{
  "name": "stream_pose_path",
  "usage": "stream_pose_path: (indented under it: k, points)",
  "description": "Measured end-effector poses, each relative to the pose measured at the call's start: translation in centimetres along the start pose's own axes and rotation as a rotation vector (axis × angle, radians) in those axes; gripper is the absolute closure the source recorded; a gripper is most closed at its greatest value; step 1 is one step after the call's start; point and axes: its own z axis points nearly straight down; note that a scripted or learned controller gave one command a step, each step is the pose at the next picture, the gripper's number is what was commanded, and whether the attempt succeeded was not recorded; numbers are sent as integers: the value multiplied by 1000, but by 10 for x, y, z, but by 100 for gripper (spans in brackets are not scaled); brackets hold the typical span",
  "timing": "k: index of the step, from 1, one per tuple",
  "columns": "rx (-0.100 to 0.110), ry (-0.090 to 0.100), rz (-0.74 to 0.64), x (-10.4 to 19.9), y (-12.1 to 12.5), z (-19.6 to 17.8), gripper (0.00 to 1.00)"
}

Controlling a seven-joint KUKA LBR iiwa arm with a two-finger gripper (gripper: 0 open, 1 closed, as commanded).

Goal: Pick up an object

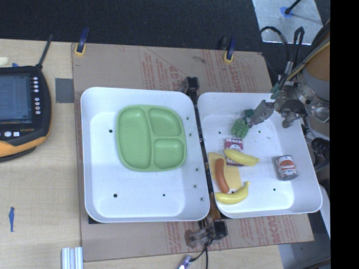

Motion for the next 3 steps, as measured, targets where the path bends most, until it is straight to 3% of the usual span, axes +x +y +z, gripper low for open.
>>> stream_pose_path:
  k: [1,2,3]
  points:
    - [2,-1,-1,12,22,96,0]
    - [0,-1,0,3,5,191,0]
    - [3,-3,-3,2,5,181,100]
